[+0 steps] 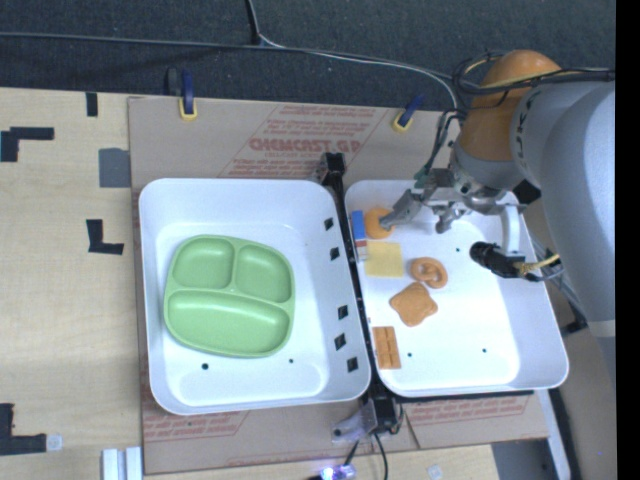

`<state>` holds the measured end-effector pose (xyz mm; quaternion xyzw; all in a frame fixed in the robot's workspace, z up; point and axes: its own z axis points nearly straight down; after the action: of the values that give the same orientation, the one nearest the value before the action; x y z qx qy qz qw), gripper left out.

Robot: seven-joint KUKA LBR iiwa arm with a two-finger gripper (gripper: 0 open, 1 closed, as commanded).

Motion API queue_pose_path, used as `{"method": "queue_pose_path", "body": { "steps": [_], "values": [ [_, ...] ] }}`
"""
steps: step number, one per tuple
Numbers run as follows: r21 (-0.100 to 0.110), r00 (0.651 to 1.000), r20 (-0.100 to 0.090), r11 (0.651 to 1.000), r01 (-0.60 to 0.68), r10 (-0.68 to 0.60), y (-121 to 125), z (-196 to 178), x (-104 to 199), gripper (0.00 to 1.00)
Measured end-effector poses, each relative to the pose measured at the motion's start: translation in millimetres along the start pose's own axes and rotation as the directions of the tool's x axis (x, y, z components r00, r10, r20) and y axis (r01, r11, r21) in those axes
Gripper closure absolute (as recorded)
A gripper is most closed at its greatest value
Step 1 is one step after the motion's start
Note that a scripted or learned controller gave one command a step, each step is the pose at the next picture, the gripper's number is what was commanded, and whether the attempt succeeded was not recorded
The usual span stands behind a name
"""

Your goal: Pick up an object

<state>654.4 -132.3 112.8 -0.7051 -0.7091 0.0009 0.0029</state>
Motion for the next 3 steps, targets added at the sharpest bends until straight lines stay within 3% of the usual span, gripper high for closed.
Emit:
{"method": "queue_pose_path", "body": {
  "steps": [1,3],
  "values": [
    [-0.001,1.000,0.003,1.000,0.000,0.000,0,-9,-1,1.00],
    [-0.010,1.000,0.004,1.000,-0.004,0.004,-7,-110,-1,1.00]
  ]
}}
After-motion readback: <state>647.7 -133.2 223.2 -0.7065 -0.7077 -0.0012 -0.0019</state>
